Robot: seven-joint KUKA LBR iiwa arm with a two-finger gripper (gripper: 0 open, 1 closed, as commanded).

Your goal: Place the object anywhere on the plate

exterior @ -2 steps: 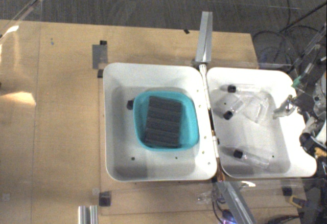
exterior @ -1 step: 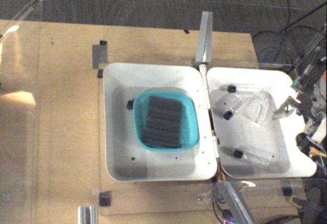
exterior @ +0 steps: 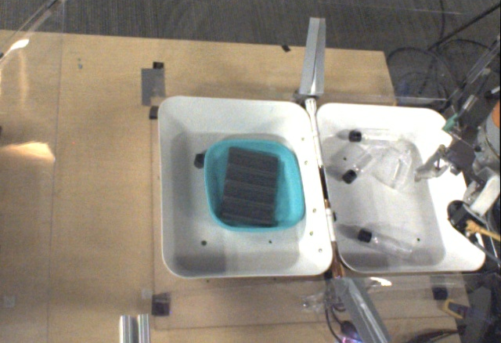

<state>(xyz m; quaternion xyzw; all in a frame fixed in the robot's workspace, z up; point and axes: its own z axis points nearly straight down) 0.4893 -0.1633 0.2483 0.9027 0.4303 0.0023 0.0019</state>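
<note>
Your target looks to be among the clear plastic vials with black caps in the right bin (exterior: pixel 462 251): one at 12 o'clock (exterior: pixel 368 135), one near the centre-left (exterior: pixel 350 175), one at 6 o'clock (exterior: pixel 383 240), plus a crumpled clear piece (exterior: pixel 395 163) between the upper two. Judge them light, stiff and slippery, apt to roll; take one across the body, just beside its cap. The claw (exterior: pixel 440 160) hangs at the bin's 3 o'clock edge, and you cannot tell how it is set. The teal plate (exterior: pixel 293 191) sits in the left bin (exterior: pixel 180 255) on the tabletop (exterior: pixel 78 200), carrying a dark ribbed block (exterior: pixel 250 186). The ridge between the bins stands in the way, and that block leaves little bare plate.
</note>
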